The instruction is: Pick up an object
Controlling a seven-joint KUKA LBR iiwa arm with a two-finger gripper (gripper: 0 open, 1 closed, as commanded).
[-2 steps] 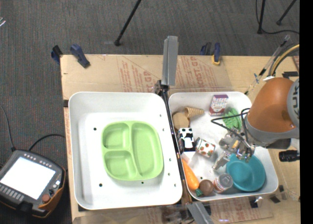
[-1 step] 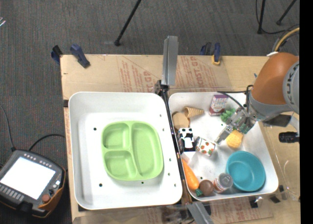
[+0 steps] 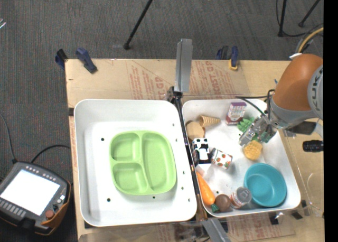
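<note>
In the right white bin [image 3: 291, 168], near its far right side, the gripper [image 3: 255, 135] hangs low over the toys. I cannot tell how its fingers stand, because they are small and blurry here. No toy can be seen between them.

The toy nearest to it is a small yellow bumpy plastic toy [image 3: 253, 150], a bit like a waffle or a pineapple piece. It lies just below the gripper. A green leafy plastic toy [image 3: 245, 125] lies just beside the gripper, on its left.

I think the yellow toy is light and stiff. It looks bumpy, so it should not slip much. A good place to pinch it would be across its two flat sides. It does not look easy to break.

Also in this bin are a round teal plastic bowl [image 3: 265, 184], an orange plastic carrot [image 3: 206, 190], a little purple and white box [image 3: 235, 112] and a small black and white box [image 3: 200, 150]. The boxes have pictures on them, but the words are too small to read.

A light green plastic plate with three parts [image 3: 142, 163] lies in the left white bin [image 3: 90, 130].

The brown cardboard [image 3: 211, 80] under the bins has red printing, and I cannot read it.
</note>
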